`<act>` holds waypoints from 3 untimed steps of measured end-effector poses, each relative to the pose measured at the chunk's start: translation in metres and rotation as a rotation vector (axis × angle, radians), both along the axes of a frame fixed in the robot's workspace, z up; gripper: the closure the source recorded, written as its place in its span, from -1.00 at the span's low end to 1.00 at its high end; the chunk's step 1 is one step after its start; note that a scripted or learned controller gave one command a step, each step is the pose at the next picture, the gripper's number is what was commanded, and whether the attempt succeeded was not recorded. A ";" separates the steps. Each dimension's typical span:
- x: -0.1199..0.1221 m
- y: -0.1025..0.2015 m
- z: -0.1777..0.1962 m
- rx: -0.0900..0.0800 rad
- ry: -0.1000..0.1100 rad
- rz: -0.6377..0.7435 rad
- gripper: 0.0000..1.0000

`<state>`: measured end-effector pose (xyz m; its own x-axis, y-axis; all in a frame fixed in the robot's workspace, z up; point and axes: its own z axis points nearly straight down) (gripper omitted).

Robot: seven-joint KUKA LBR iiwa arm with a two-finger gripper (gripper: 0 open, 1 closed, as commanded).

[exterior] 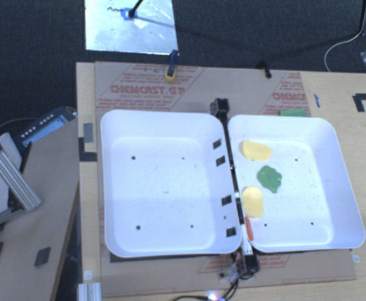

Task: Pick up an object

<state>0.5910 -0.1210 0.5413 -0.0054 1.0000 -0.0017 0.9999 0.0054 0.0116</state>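
Two yellow pieces (257,150), green piece (270,178), right bin (343,187)

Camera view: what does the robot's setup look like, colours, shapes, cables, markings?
The left bin and right bin are shallow, white, round-cornered, on a brown board with red CHEMCAST lettering. Black clips line their seam. A white cable curls top right.

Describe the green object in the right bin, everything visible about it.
The green object is a small, flat-looking piece with an irregular, roughly rounded outline and a matte, mid-green surface; its material cannot be told. It lies on the floor of the right bin, left of the bin's middle, between two yellow pieces: the upper yellow piece sits up and to its left, the lower yellow piece just below-left, very close to its edge; contact cannot be told.
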 end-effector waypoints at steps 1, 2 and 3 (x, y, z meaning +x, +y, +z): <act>-0.107 0.009 -0.004 0.002 0.007 -0.003 1.00; -0.104 0.067 -0.102 0.003 0.018 0.005 1.00; -0.104 0.072 -0.001 0.001 -0.003 0.000 1.00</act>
